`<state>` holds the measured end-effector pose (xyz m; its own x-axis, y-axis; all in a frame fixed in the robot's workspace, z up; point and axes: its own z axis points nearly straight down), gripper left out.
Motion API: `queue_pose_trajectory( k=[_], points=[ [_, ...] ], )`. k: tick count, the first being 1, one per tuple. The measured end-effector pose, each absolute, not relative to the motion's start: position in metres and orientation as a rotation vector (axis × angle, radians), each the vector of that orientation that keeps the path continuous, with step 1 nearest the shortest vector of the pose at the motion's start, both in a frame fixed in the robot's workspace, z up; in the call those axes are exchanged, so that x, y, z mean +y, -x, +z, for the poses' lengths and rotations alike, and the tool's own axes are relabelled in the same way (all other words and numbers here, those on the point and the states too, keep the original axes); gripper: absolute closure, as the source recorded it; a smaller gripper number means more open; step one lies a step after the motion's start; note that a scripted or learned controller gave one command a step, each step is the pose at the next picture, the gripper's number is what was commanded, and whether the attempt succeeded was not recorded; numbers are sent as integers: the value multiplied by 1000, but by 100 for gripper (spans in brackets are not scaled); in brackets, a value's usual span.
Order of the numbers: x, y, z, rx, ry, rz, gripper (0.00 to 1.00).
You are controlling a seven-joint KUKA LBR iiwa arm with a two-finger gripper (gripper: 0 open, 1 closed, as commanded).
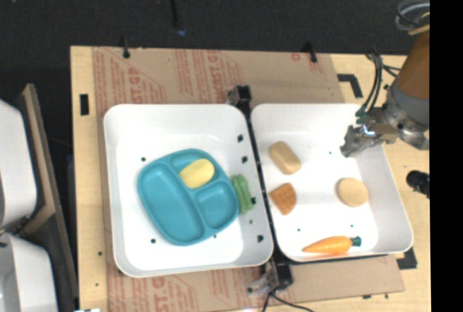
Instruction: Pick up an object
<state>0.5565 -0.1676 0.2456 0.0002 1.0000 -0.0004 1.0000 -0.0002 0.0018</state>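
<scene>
Claw (355,142) over right bin (394,227) upper-right area, finger state can't tell, nothing seen in it; round tan obj (352,192) just below claw, bread roll (285,157) to its left, carrot (330,245) farther below.
</scene>
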Motion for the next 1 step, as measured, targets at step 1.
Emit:
queue_pose_trajectory(
  k=[1],
  points=[
    [-124,-562,239,2224,-2218,1,100]
  ],
)
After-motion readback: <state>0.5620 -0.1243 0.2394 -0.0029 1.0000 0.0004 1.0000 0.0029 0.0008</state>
